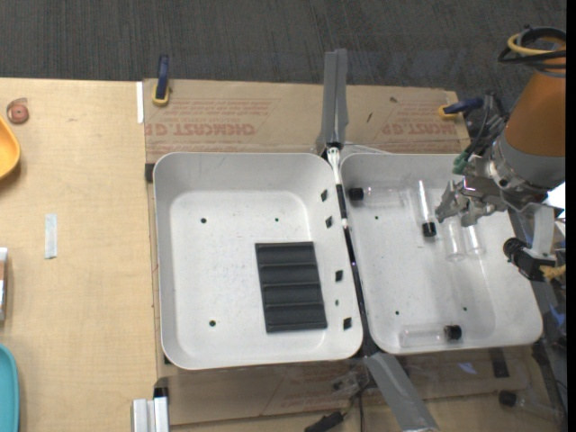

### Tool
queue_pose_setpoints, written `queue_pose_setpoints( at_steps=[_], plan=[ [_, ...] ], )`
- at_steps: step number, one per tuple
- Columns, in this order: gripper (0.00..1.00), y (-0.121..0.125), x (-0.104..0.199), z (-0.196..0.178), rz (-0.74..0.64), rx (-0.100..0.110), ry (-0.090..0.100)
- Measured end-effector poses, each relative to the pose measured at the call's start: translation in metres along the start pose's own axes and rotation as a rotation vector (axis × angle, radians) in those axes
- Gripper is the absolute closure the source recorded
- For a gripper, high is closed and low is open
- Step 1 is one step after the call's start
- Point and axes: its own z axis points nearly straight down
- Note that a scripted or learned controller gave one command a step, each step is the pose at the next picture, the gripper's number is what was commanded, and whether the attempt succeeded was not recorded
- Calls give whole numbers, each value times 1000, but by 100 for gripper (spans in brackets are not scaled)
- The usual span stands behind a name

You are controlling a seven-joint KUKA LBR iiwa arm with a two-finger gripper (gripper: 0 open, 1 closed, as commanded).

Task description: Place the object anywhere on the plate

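The plate [290,286] is a black ribbed rectangle lying flat in the left bin [180,241], a little right of its middle. Several clear plastic tubes with black caps lie in the right bin [504,331]. One tube [424,212] lies near the bin's centre-top, one [378,193] at the upper left, and one [430,335] along the front wall. My gripper [457,210] hangs over the right bin's upper right part, just right of the central tube. A clear tube [463,241] lies directly below the gripper. Whether it touches that tube is unclear.
A grey divider bar [335,106] runs between the two bins at the back. Blue-and-yellow clamps [162,84] [459,109] hold the cardboard behind the bins. The wooden bench at left carries an orange dish [5,151] and small items.
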Motion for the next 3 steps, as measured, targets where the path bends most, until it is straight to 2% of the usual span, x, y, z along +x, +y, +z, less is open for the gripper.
queue_pose_setpoints(
  at_steps=[1, 2, 3],
  plan=[
    [100, -12, 99, 13, -34, 1, 0],
    [100, -10, 183, 3, 14, 1, -1],
    [100, -33, 245, -23, -225, 0, -2]
  ],
)
